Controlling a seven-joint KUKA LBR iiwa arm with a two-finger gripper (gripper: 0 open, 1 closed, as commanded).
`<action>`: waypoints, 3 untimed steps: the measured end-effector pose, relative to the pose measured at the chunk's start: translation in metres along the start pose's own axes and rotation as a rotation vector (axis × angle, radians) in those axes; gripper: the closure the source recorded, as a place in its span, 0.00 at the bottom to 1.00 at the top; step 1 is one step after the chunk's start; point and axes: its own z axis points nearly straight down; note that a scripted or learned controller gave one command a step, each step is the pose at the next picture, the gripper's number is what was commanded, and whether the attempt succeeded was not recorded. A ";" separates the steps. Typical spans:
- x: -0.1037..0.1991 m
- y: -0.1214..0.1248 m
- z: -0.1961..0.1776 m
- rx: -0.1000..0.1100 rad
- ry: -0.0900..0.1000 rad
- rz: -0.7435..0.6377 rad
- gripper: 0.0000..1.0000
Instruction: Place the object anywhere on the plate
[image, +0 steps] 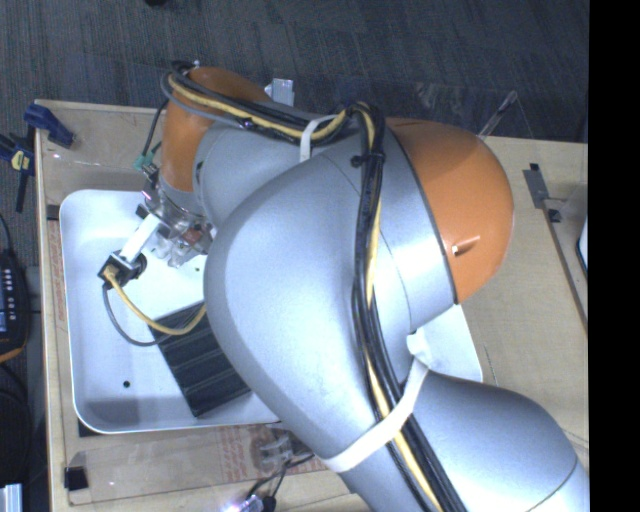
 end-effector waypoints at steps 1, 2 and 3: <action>-0.101 0.022 -0.101 -0.001 -0.001 -0.695 1.00; -0.042 -0.013 -0.194 -0.005 0.003 -0.636 1.00; -0.045 -0.094 -0.117 -0.001 -0.003 -0.453 1.00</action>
